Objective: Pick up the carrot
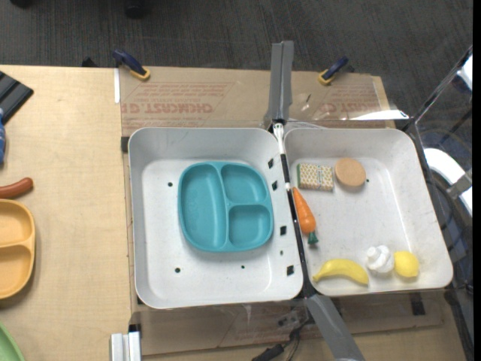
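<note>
Pincer: not making itself out anywhere over the bins; cannot tell how far it is opening or whether anything is sitting in it.
Carrot (304, 210): lying in the right bin (421, 201), pressing along its 9 o'clock wall; orange, tapered, green top pointing toward 5 o'clock.
Cracker (315, 177): speckled block, sitting at the carrot's 12 o'clock.
Disc (350, 173): round, tan, resting just beside the cracker at its 3 o'clock.
Banana (341, 271): yellow, curving, lying at the bin's 6 o'clock.
White lump (379, 259): knobbly; hard to make out what it is.
Lemon (406, 265): yellow, sitting just beside the lump.
Left bin (150, 224): holding a teal three-part tray (225, 206), smooth plastic, rounded corners.
Cut off: an orange tray (15, 250) and a reddish sausage (16, 188) at 9 o'clock are running off the edge.
</note>
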### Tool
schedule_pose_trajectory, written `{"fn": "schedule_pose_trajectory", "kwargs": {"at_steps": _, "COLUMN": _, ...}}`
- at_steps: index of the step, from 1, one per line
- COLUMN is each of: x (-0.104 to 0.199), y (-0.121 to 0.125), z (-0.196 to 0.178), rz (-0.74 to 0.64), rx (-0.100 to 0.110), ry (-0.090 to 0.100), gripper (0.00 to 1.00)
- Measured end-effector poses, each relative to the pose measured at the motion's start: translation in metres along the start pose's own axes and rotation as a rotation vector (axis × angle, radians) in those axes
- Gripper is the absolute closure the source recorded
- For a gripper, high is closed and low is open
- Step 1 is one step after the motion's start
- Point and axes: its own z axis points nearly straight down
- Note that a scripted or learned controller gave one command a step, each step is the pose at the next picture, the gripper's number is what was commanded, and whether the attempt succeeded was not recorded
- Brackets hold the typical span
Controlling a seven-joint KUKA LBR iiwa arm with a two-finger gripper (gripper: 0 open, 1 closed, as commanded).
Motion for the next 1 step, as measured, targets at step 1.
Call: {"fn": "schedule_pose_trajectory", "kwargs": {"at_steps": 1, "x": 0.013, "y": 0.0023, "z": 0.1079, "rz": -0.23, "rx": 0.001, "ry": 0.004, "gripper": 1.0}}
